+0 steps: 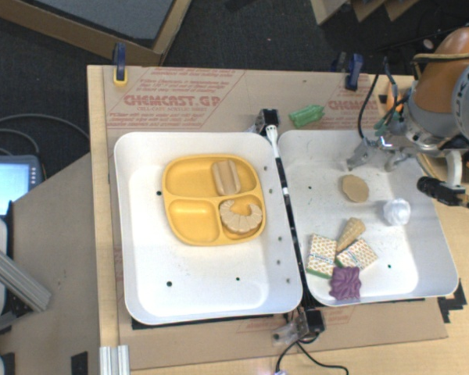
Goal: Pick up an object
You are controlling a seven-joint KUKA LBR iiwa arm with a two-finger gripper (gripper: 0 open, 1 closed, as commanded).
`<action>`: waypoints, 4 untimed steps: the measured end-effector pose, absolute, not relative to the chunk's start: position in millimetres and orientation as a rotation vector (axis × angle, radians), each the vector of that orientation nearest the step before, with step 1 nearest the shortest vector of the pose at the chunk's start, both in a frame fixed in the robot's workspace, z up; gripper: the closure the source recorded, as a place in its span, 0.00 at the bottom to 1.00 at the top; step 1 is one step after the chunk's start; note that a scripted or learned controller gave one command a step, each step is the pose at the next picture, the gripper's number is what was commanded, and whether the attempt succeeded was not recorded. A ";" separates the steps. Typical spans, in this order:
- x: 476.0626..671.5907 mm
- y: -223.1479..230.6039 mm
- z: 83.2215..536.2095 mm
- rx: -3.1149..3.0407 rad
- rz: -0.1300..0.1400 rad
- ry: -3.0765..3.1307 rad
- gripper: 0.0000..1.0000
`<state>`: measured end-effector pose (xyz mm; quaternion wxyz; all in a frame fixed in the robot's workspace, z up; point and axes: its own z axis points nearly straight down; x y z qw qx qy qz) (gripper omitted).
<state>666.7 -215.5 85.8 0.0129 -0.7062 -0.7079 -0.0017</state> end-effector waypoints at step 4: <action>668.6 -92.3 88.5 -2.215 -0.008 -2.231 1.00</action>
